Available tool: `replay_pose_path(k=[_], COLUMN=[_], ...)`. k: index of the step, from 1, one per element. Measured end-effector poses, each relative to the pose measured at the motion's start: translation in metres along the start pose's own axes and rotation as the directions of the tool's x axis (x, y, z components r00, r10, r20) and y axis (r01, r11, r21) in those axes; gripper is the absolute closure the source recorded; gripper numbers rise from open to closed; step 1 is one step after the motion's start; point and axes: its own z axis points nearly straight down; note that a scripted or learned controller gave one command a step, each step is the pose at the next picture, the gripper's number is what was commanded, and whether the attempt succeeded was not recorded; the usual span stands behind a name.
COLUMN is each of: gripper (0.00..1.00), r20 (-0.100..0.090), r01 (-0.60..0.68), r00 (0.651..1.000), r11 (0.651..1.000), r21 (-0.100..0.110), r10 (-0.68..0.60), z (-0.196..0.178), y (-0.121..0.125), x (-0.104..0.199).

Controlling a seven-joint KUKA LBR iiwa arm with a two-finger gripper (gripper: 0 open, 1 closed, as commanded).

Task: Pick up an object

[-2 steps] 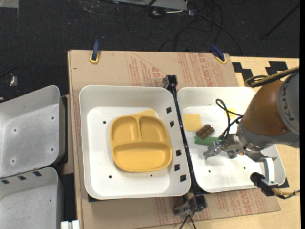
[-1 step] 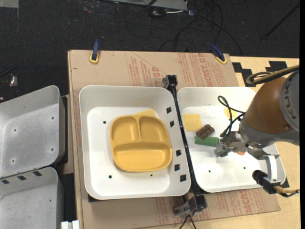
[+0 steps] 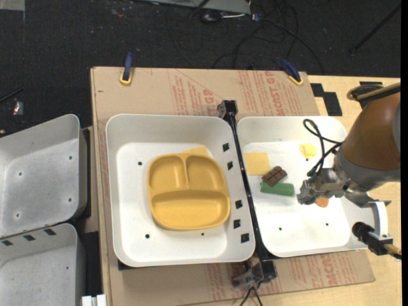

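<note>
**Tool low over the right bin, reaching for small items**

Nearest, the tool [image 3: 310, 193] hangs low in the shallow white right bin [image 3: 287, 242], beside a small orange piece [image 3: 322, 202]; its grip state cannot be told. Just left lie a green block [image 3: 278, 188] and brown bar [image 3: 275, 176], likely targets. Farther, a yellow divided plastic tray [image 3: 189, 192] fills the left bin [image 3: 127, 171].

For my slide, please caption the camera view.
Gripper low in the right bin beside a green block; yellow tray left.

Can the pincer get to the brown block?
Probably yes. The pincer hangs in the right bin, and the brown block lies close by to its left, on top with nothing between them.
</note>
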Motion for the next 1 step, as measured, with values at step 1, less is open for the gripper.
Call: replay_pose_path(k=[1], gripper=[1.00], r20=[0.001], r01=[0.004], r00=[1.000], r11=[1.000], r21=[-0.002], r10=[-0.004], z=[-0.0456], y=[0.0072], x=[-0.0048])
